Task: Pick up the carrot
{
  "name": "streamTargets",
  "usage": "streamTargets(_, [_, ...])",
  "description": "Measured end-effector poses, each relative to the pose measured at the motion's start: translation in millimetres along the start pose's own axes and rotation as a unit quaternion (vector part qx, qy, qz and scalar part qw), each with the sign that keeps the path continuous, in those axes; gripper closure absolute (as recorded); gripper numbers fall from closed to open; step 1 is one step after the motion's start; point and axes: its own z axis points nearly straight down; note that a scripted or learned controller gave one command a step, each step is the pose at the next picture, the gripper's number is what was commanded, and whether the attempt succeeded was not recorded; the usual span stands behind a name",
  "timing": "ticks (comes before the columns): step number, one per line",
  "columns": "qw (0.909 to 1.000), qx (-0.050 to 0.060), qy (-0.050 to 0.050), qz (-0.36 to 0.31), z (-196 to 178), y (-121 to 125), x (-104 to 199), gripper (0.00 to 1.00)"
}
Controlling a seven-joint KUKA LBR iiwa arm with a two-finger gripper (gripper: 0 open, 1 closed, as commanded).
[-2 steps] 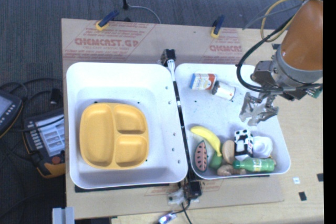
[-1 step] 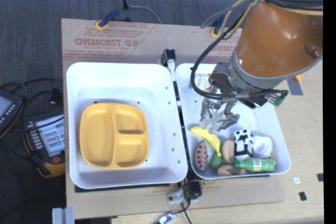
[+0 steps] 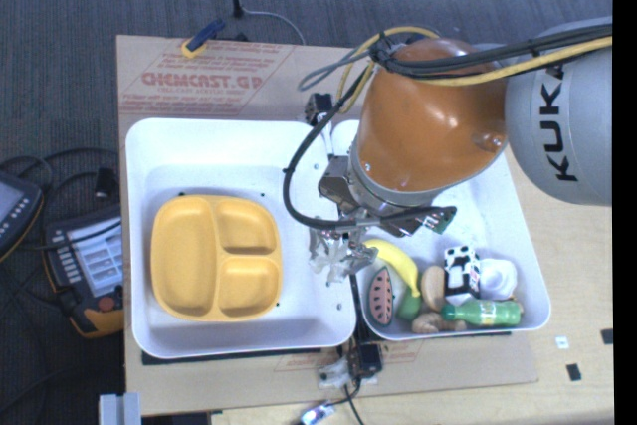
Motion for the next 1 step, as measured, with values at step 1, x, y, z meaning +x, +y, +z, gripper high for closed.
streamTargets(1, [0.9662,0.001,0.000,-0.258,-26.7,-43.4,44.7,1.00])
